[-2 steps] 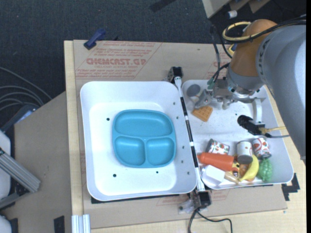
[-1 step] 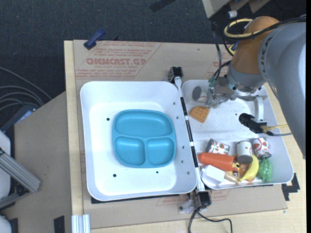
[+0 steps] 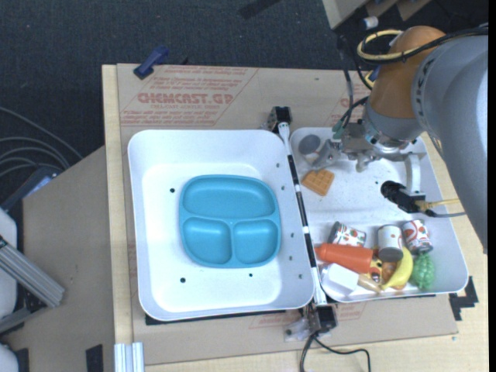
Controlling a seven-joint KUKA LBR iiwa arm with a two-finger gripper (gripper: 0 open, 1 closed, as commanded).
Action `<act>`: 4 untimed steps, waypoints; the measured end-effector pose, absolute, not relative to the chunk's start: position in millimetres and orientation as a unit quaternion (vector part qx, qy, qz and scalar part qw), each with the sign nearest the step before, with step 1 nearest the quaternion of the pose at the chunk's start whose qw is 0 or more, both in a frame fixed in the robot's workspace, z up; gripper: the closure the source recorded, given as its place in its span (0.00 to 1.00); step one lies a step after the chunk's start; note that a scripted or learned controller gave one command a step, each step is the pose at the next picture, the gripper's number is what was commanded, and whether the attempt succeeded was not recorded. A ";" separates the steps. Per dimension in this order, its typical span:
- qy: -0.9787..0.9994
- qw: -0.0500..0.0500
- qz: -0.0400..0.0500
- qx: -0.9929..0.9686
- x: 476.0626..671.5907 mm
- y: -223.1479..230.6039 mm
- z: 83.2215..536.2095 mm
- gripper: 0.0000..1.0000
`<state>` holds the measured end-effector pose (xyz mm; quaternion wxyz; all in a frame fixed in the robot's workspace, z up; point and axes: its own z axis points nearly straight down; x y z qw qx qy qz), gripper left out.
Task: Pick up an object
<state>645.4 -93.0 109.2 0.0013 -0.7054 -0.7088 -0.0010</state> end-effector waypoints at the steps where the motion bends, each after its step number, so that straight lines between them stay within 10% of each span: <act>1: -0.710 0.022 0.012 -0.704 659.7 -92.8 84.6 0.00; 2: -0.710 0.026 0.014 -0.704 658.5 -91.7 94.5 1.00; 3: -0.710 0.026 0.013 -0.704 658.6 -91.6 93.8 0.00; 4: -0.708 0.011 0.007 -0.706 649.5 -92.4 81.8 0.00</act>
